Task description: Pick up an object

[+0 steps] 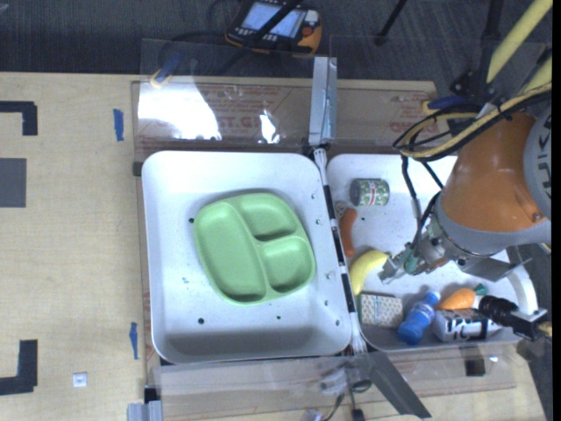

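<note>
Claw [396, 267] just beside banana [366, 269]; right bin [386, 167].

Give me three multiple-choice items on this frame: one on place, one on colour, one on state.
1. Where does the green divided plate lie?
A. left bin
B. right bin
C. on the bench outside the bins

2. What colour is the bottle near the right bin's front edge?
A. red
B. blue
C. white

3. How does the small can in the right bin rest?
A. upright
B. on its side
C. stacked on the plate

Key: 1 A, the plate fills the middle of the left bin. 2 B, its body is blue. 3 B, its side label faces up and its round ends point sideways.
</note>
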